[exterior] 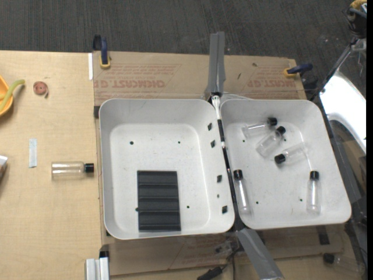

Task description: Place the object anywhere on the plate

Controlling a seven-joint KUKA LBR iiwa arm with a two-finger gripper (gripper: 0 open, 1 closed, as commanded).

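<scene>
While the vials (pixel 274 142) lie in the right bin (pixel 326 214), the dark plate (pixel 158 201) in the left bin (pixel 116 156) has nothing on it. I think the job is not started. I cannot tell how the end effector is.

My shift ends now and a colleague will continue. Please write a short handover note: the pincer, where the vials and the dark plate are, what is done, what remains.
Pincer: its state cannot be read from this picture; check it before you start.
Things: the dark ribbed plate lies flat in the left bin, near its front wall. Five clear vials with black caps lie in the right bin: three clustered at the back, two apart at the front. One spare vial lies on the bench, left of the bins.
Done: nothing placed yet.
Left: pick one vial and set it on the plate.
</scene>
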